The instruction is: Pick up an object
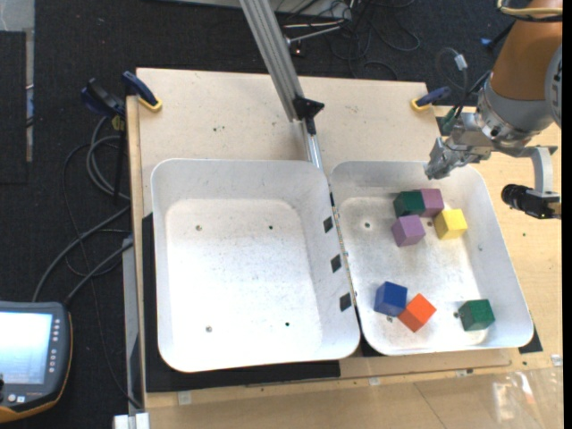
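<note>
The gripper (442, 165) hangs over the far edge of the right bin (500, 239), near its far right corner, at the end of the grey arm with its orange band (529, 56). Whether it is released or clenched cannot be told from this angle, and nothing shows in its grasp.

Just below it, inside the bin's far end, four cubes sit in a cluster. A dark green cube (409, 203) touches a pale purple cube (432, 200) beside it. A second purple cube (407, 230) lies just in front of the dark green one, and a yellow cube (450, 222) sits just beside the pale purple one, toward the bin's right wall.

Well apart from these, at the bin's near end, a blue cube (390, 298) and an orange cube (417, 313) touch each other. A green cube (476, 315) sits alone near the near right corner.

The left bin (179, 239) lies beside the right one, their inner edges overlapping along the middle of the bench (232, 114). A slanted metal pole (268, 38) crosses the bench's far edge and ends near where the bins meet.
</note>
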Robot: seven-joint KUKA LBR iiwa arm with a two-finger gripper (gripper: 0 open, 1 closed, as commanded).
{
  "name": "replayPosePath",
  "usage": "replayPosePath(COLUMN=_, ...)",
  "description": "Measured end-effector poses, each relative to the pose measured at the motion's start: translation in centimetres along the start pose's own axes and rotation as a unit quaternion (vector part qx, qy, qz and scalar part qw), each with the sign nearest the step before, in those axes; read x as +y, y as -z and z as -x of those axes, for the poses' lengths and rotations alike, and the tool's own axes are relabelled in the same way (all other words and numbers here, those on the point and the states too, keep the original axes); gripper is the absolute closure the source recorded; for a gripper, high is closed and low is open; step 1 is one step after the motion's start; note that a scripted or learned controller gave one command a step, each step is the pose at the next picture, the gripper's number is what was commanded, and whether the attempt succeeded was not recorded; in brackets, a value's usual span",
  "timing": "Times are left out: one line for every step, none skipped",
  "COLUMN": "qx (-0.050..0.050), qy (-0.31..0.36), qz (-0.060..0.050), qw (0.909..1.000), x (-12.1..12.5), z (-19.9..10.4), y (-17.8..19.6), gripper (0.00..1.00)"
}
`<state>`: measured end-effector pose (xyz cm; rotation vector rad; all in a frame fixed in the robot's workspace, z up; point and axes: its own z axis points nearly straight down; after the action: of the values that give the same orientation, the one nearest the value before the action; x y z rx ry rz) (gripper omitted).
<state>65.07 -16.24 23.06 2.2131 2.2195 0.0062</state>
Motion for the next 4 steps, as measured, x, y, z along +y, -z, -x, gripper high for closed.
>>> replayPosePath(qx=0.000, qy=0.000, qz=0.000, qw=1.0000, x=0.2, z=0.0, y=5.4, gripper=1.00)
replayPosePath(qx=0.002, qy=0.002, qz=-0.004, qw=1.0000, x=-0.3, z=-4.7, y=5.6, gripper=1.00)
replayPosePath(qx=0.002, qy=0.002, qz=-0.005, qw=1.0000, x=-1.5, z=-9.6, y=4.1, gripper=1.00)
replayPosePath(qx=0.002, qy=0.002, qz=-0.005, qw=1.0000, x=-1.7, z=-15.3, y=2.3, gripper=1.00)
